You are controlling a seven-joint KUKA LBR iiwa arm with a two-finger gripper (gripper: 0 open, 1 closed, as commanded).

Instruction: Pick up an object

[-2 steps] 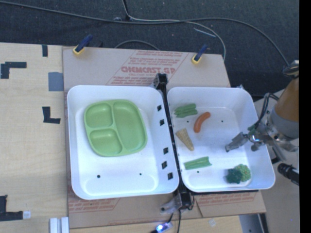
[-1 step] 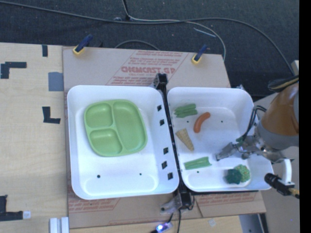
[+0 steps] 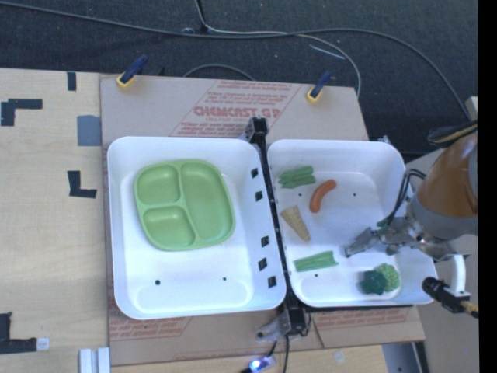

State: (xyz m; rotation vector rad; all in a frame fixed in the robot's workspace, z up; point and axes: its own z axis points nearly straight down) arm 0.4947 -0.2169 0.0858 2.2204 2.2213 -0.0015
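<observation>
Two white bins side by side on the bench. Left bin (image 3: 124, 208) carries a green divided plate (image 3: 185, 204) toward its far-left corner. Right bin (image 3: 388, 162) carries five small items: a green bean (image 3: 297, 178) at the far-left corner, an orange sausage (image 3: 322, 195) just right of it, a tan cone (image 3: 296, 222) along the left edge at mid-length, a second green strip (image 3: 315, 261) toward the near-left corner, and a broccoli (image 3: 379, 279) near the near-right corner.

Arm (image 3: 450, 193) enters over the right edge of the right bin. Gripper (image 3: 365, 244) sits low over the bin floor, right of centre, pointing toward the left edge. No item is seen between its tips. Whether the tips are spread or closed: cannot tell, they read as one dark grey wedge.

No target named. Judged nearest candidates: broccoli, just nearward and slightly right of the tip; green strip, left and slightly nearward, long axis running roughly left-right, nearly in line with the gripper's pointing direction. For the strip, a wrist turn looks needed so the closing line crosses the short axis. Sausage lies farther off, toward the far edge, tilted diagonally.

Hard to read: gripper geometry blurs into wrist hardware; arm body is cut by the frame; height above the bin floor uncertain
</observation>
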